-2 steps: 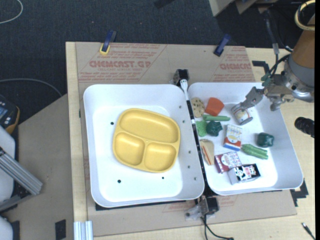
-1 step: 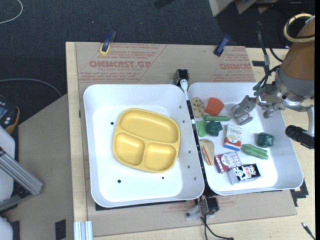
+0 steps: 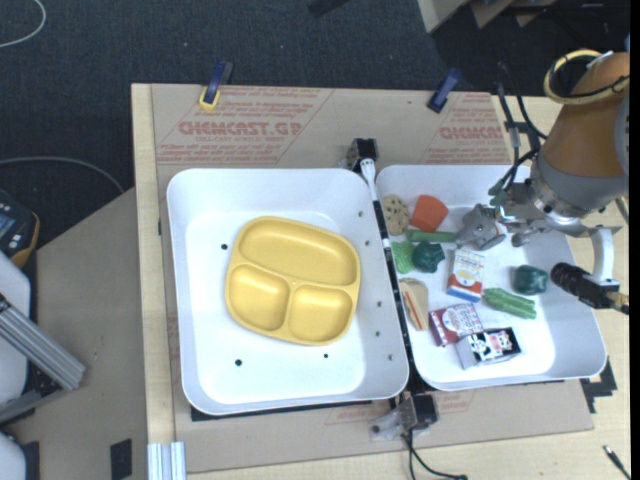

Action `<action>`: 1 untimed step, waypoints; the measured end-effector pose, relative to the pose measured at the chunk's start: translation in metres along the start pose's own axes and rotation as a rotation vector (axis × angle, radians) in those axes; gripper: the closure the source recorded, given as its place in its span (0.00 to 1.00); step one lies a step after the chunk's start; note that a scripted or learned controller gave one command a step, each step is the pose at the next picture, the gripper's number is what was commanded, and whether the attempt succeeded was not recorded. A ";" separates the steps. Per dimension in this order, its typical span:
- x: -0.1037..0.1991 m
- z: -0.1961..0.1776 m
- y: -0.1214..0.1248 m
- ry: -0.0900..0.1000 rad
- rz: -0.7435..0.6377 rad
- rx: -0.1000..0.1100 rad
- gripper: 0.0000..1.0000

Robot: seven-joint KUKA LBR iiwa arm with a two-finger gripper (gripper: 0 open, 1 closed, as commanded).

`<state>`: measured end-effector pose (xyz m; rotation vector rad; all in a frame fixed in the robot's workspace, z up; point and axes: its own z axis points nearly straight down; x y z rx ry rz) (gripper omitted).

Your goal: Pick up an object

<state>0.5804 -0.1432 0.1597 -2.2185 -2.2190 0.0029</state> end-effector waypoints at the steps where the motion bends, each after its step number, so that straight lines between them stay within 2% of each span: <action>1: -0.005 0.061 0.003 0.001 0.001 0.003 0.00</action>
